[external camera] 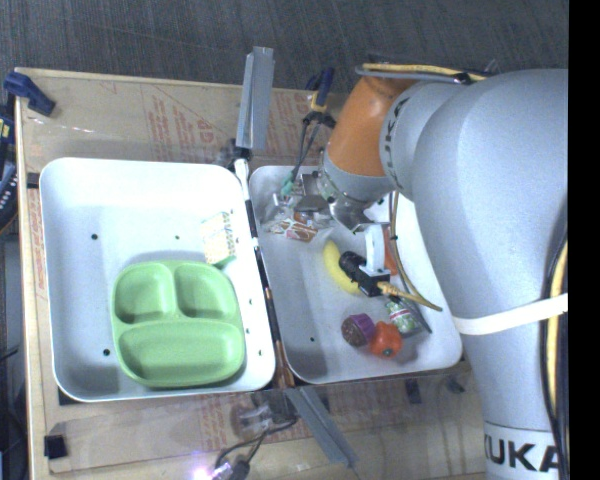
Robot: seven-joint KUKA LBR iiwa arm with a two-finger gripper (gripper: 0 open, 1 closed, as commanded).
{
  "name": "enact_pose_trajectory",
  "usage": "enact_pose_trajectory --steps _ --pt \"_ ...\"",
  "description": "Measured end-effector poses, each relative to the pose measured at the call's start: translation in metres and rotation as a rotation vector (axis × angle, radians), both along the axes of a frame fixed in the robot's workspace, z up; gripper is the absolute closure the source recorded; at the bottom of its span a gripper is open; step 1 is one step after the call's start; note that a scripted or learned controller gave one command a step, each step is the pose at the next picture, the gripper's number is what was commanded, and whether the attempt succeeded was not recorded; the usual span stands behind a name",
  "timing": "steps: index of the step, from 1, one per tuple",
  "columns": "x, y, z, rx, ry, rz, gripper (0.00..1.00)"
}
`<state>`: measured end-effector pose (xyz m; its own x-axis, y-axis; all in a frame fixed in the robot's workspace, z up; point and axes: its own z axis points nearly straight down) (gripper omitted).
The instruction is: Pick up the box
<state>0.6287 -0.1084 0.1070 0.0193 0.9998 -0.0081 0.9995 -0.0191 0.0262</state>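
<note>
**Robot arm reaches into the right bin while the box lies in the left one**

Seen from above, two shallow white plastic bins sit side by side on a wooden bench. In the left white bin, a green plastic tray with three compartments fills the near part of the floor. Just beyond its far right corner, a small pale cardboard box with printed markings leans against the bin's right wall, close to the divide between the bins.

The right white bin holds a small torn printed packet at its far end, a yellow banana-shaped toy in the middle, and a purple round object beside an orange-red one nearer the viewer.

The large grey arm with its orange band enters from the right and covers much of that bin. Its two-finger gripper appears to sit at the far end, above the packet; whether the jaws are open or closed cannot be told.

The likely risk: the gripper is over the wrong bin and may close on the packet instead. The box, tilted against the wall, leaves little finger room and could slip.
</note>
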Motion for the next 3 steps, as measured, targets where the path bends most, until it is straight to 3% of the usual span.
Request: enact_pose_trajectory --steps 1,2,3 --pt "0.002 0.000 0.013 0.000 -0.005 0.004 1.00" --pt "-0.033 -0.028 0.063 0.004 0.026 0.266 1.00" --pt "-0.033 -0.028 0.063 0.004 0.026 0.266 0.00"
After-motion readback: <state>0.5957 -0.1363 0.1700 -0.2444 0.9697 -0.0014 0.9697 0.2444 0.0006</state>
